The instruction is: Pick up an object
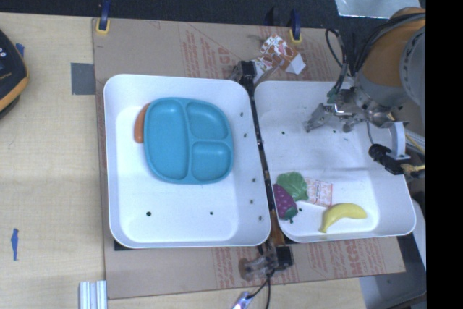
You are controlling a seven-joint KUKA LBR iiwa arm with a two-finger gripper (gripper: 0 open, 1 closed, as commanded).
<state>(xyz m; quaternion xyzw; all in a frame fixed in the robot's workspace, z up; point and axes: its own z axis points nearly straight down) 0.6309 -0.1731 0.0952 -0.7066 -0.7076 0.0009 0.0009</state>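
Note:
My gripper (334,121) hangs over the upper part of the right bin (322,94), its two grey fingers spread apart with nothing between them. Well below it, near the bin's front edge, lie a yellow banana (343,216), a green leafy toy (293,184), a purple grape bunch (283,202) and a small pink-and-white packet (319,191). All of these sit apart from the gripper.
The left bin (123,177) holds a blue divided plate (189,140) with an orange item (139,125) tucked under its left side. A crumpled wrapper (278,54) lies on the cardboard beyond the bins. A yellow-and-black device (9,76) sits at the far left.

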